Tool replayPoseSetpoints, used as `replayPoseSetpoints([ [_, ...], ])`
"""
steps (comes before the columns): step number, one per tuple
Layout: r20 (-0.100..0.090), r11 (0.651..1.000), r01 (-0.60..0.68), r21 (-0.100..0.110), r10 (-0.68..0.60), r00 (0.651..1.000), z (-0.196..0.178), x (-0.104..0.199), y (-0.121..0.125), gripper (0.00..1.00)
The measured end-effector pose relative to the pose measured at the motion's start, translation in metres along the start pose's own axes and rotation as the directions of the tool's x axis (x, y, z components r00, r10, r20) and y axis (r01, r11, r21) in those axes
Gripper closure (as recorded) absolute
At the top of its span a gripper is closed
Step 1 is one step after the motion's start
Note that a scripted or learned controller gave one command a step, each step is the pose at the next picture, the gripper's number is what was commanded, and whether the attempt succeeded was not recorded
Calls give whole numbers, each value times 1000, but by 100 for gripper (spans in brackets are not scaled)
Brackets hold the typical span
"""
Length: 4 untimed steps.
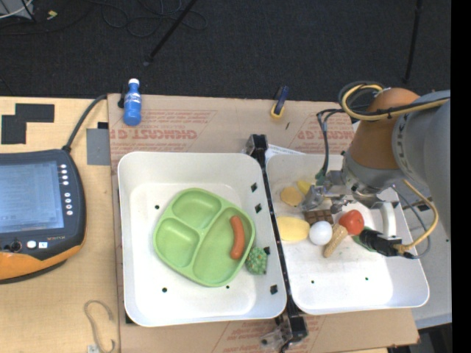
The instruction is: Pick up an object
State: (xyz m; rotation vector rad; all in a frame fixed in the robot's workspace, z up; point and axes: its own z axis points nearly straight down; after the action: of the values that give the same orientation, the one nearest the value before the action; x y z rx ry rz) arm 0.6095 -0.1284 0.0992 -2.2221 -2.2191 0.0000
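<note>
Lay in the right white bin (397, 289): pale yellow lemon-shaped toy (293, 229), small white ball (320, 232) just beside it. Hung directly above these, slightly right: gripper (321, 199). Jaw state impossible to tell.

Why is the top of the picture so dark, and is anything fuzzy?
Camera view: the floor behind the bench is dark carpet, so it swallows light; both white bins are evenly lit with soft shadows. The tool and the toys beside it look slightly blurry; the green plate is sharper.
</note>
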Motion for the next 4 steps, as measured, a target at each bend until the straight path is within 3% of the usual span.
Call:
replayPoseSetpoints([
  [2,2,1000,1,-5,-1,1000,-120,-2,10,100],
  [3,1,1000,3,0,-3,1000,-129,-3,10,100],
  [4,-2,1000,4,3,-4,1000,-138,47,-16,100],
])
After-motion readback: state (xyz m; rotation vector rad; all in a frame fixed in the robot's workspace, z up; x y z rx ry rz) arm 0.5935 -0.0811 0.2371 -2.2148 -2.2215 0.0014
